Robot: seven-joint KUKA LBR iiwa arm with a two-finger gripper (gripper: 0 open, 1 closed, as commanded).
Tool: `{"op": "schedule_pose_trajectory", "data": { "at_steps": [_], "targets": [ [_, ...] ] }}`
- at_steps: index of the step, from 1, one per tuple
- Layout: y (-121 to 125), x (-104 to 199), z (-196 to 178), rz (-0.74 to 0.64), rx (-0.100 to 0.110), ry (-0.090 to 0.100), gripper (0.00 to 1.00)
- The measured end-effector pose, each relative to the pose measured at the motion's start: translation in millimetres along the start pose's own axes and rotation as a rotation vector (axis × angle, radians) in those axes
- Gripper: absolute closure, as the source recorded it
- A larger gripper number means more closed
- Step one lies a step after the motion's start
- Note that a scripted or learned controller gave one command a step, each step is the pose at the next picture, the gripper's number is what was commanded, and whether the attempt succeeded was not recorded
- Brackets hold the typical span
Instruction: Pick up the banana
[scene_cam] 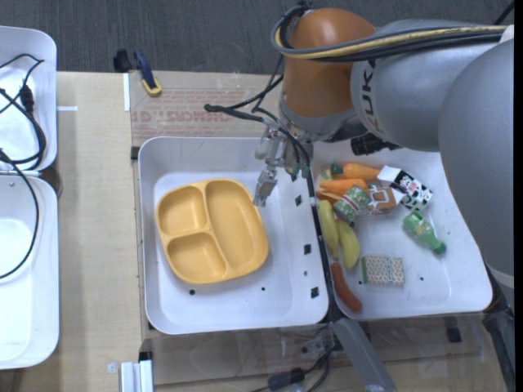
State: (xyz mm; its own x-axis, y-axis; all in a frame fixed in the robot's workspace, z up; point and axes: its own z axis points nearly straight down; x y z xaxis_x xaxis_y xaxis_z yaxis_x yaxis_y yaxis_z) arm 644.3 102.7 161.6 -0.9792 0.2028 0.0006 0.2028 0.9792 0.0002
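The banana lies in the right bin, close against its left wall, running lengthwise from upper left to lower right — a yellow pair of fingers with a greenish top end. Just below its lower end sits a red sausage, and to the right of that a small woven square. Above the banana, toward the top of the bin, a carrot lies across a cluster of toys: a brown-and-green packet, a black-and-white cow and a green bottle further right.

The gripper hangs over the left bin near its upper right corner, well apart from the banana and on the other side of the wall between the bins. Its fingers look close together with nothing between them, the tip pointing down at the white floor just beside the yellow divided plate. That plate fills the middle-left of the left bin. The grey arm with its orange band comes in from the upper right of the frame.
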Motion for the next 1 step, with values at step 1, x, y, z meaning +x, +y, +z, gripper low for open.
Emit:
{"op": "schedule_pose_trajectory", "data": {
  "at_steps": [1],
  "targets": [
    [70.0, 25.3, 23.2, -0.178, 0.000, 0.000, 0.00]
  ]
}}
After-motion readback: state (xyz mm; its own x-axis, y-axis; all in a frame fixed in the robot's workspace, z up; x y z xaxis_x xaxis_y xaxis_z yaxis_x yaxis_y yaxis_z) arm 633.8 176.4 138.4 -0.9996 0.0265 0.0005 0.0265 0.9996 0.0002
